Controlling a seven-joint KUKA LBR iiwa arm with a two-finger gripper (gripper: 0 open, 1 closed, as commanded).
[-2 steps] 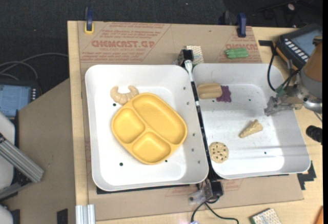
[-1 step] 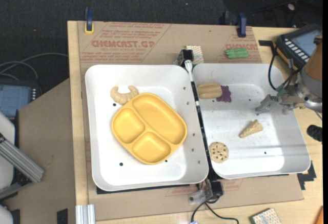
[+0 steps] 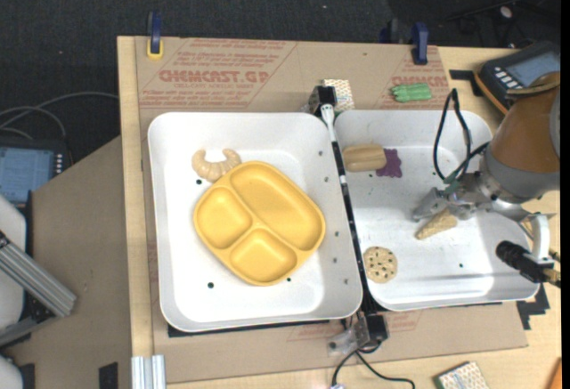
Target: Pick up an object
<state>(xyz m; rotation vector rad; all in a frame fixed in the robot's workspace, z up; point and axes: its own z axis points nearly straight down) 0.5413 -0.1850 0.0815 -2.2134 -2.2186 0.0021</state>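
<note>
In the right bin, my gripper hangs low over the floor, reaching in from the right under the orange-banded wrist. A tan wedge-shaped piece lies just below and touching or nearly touching it. It is not lifted off the bin floor. A tan block sits at the bin's far left with a purple piece beside it. A round chocolate-chip cookie lies at the near left.
The left bin holds a yellow three-part plate and a pale curled piece at its far edge. A green item lies on the board behind the right bin. A black cable loops above the gripper.
</note>
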